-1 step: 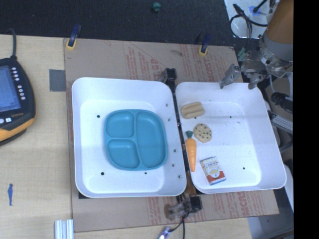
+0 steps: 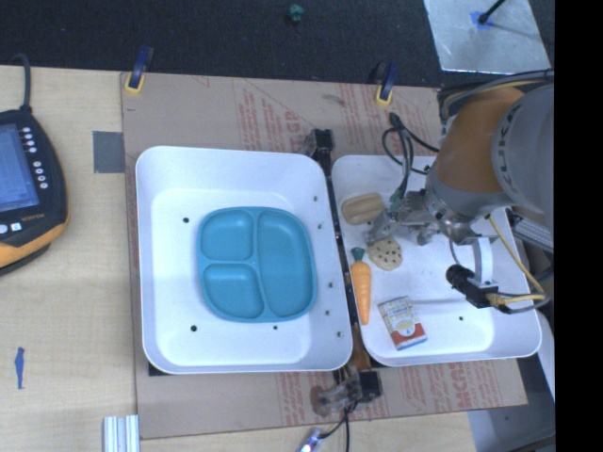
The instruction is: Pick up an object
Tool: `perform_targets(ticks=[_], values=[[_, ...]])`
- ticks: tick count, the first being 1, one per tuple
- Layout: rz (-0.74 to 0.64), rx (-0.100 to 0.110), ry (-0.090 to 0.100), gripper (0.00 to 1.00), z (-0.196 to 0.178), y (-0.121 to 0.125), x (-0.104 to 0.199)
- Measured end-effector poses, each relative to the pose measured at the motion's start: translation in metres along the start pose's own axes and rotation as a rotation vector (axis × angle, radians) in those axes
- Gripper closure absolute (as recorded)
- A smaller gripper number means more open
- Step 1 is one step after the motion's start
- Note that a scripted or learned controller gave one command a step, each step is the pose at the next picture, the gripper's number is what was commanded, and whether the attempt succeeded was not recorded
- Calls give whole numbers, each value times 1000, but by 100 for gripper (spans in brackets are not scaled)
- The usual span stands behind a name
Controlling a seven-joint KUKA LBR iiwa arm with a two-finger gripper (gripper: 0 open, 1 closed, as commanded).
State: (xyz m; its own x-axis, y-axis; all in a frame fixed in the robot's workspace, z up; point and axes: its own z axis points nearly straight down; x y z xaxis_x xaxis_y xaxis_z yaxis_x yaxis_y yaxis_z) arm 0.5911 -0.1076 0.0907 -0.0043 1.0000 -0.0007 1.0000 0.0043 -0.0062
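Overhead view, two white bins. Gripper (image 2: 407, 222) low in right bin (image 2: 490, 337), jaw state impossible to tell. Cookie (image 2: 384, 252) just below-left of gripper tip; bread roll (image 2: 362, 207) just left; carrot (image 2: 361, 291) and small carton (image 2: 401, 321) further down. Blue divided plate (image 2: 256, 263) in left bin (image 2: 160, 252).

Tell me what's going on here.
A grey and orange arm reaches in from the right over the right bin, its gripper low among the items there: a bread roll, a cookie, a carrot and a small carton. Nothing is visibly held yet. The left bin holds a blue divided plate.
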Motion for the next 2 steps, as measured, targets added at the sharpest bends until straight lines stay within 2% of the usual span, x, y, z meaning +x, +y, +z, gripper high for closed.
perform_targets(ticks=[1, 2], values=[[0, -4, 1, 0, -12, 51, 15], [-1, -5, 1, 0, -2, 65, 11]])
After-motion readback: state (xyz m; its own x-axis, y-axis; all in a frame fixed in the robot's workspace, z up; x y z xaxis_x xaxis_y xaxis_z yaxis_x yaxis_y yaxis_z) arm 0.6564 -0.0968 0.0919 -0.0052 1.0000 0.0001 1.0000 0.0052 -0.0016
